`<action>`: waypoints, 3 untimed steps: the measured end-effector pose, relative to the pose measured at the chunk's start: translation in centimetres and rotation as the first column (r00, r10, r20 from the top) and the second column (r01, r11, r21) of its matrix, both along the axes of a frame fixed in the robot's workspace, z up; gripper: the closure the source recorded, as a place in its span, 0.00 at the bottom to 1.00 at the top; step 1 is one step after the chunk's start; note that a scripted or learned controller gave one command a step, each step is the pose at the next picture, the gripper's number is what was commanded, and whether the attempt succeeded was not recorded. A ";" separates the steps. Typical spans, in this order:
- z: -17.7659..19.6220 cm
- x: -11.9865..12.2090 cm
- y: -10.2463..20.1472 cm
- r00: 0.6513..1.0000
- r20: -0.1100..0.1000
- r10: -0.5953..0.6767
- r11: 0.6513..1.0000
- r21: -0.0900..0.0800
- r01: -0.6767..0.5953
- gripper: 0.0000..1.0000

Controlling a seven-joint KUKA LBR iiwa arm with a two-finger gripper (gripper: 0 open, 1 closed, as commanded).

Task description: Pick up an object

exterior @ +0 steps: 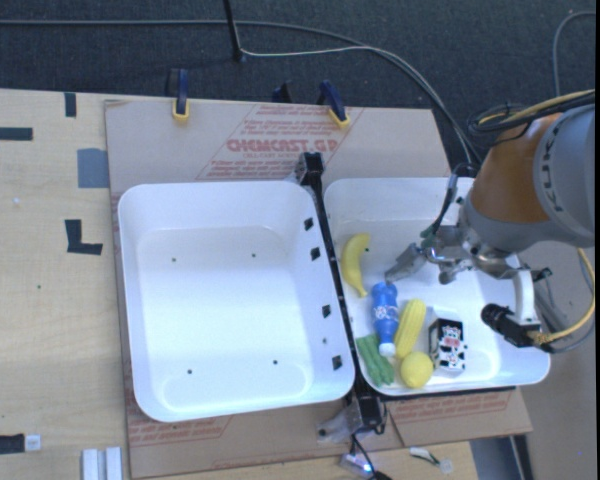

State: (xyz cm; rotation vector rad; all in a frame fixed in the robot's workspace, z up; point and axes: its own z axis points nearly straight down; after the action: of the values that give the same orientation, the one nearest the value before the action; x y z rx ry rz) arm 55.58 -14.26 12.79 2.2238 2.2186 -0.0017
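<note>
Overhead, two shallow white bins are seen side by side on a cardboard sheet (280, 143), the left bin (150, 218) and the right bin (380, 193) meeting at a black divider. All the loose items are gathered in the right bin. A yellow banana (355, 261) is laid near the divider, curved and smooth, with its upper end bent toward the right. Just below it a small blue bottle (384, 313) with a white cap and a white label is set lengthwise, and a yellow corn cob (411, 328) is placed just beside it on the right, tilted. A green vegetable (374, 359) is found at the near wall by the divider, a round yellow lemon (416, 370) next to it, and a black-and-white toy (448, 346) further right.

The gripper (412, 260) is held over the middle of the right bin, right of the banana and above the bottle; its fingers are spread apart, and nothing is seen between them. The grey arm (540, 193) with its orange band is reached in from the right edge
</note>
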 end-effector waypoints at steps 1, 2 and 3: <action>-4.4 -3.3 2.0 1.000 0.000 0.003 1.000 0.001 -0.003 0.00; -4.3 -0.2 4.6 1.000 0.002 0.005 1.000 0.001 -0.005 0.00; -2.7 -1.2 -0.8 1.000 0.001 -0.001 1.000 0.000 0.001 0.00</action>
State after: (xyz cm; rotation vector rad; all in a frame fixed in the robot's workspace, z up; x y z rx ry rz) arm 54.37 -15.01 10.14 2.2246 2.2167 -0.0016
